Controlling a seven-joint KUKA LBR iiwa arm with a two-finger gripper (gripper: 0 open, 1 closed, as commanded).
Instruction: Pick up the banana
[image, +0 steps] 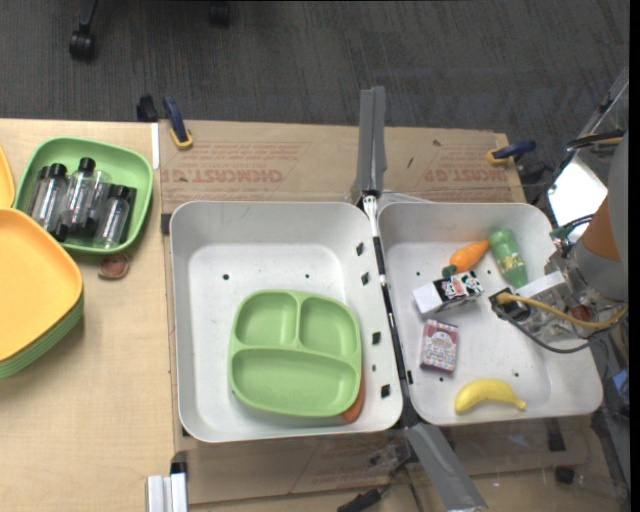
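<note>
My pincer (562, 304) sits low over the right edge of the right-hand white bin (425, 405), below my grey wrist with its orange band, and from this angle I cannot tell how far open it is or whether it has hold of anything. Nearest to it on the left lies a black-and-white box (450, 290), with an orange carrot (468, 254) and a green bottle (507, 256) beyond it toward the far wall. A small pink packet (440, 346) lies nearer, left of centre. The banana (490, 396) rests flat on the bin floor, close to the near wall, apart from my pincer and just right of the pink packet. I judge the main danger is that wall: coming down so close to it, I may strike the rim or close on one tip alone, so the curved, smooth fruit rolls or slips out. I may also nudge the packet on the way. The left bin holds a green divided plate (296, 352), well clear of all this.
</note>
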